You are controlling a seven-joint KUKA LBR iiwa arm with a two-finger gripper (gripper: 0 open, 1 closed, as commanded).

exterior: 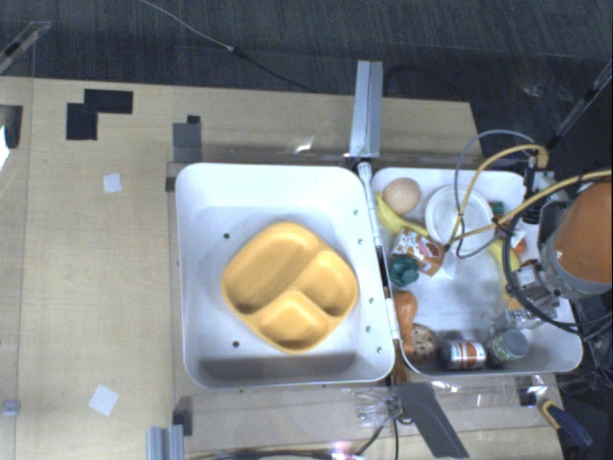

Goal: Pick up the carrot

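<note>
The carrot [406, 307] is a short orange piece lying along the left wall of the right bin [565, 357], just below a teal object [402, 271]. The arm comes in from the right, its orange band [584, 240] over the bin's right edge. Below it, the gripper [525, 303] hangs over the right side of that bin, amid cables, well to the right of the carrot and apart from it.
The right bin also holds a tan ball [401, 195], a banana [388, 220], a white cup [450, 214], a printed packet [420, 249], a red can [463, 355] and a grey-green can [510, 345]. A yellow divided plate [290, 284] sits in the left bin [201, 353].
</note>
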